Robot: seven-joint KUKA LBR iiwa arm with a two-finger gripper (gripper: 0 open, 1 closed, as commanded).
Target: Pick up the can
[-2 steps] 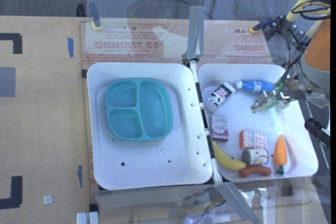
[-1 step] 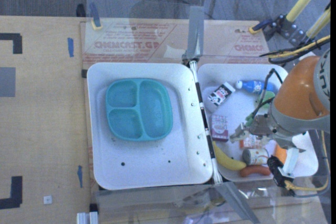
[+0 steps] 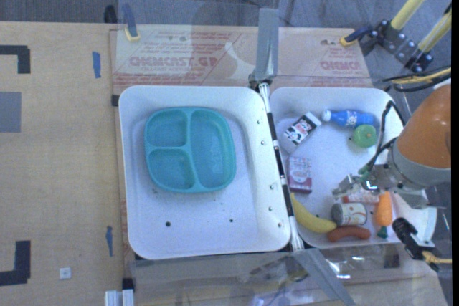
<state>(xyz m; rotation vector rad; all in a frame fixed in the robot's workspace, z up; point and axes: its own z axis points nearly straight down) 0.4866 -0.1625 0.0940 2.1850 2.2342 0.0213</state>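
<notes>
The can (image 3: 349, 213) lies on its side near the front edge of the right bin (image 3: 387, 100), and you should take it as your landmark. Just left of the can is the banana (image 3: 313, 218); touching it in front is the sausage (image 3: 349, 232); just right of it stands the carrot (image 3: 384, 210). Behind the can, further into the bin, sit the small red box (image 3: 300, 174), the black-and-white carton (image 3: 301, 128), the blue bottle (image 3: 348, 117) and the green lime (image 3: 364, 134).

The gripper (image 3: 356, 187) hangs just behind and above the can, close to its upper side. Whether it is released or clenched you cannot tell from here, and nothing shows the can held.

To do this well, centre yourself over the can's middle before descending. Line the grasp across the can's round body, not along its length, so it cannot roll away. Mind the sausage and carrot: they crowd the can, and a sloppy descent would likely catch one instead.
</notes>
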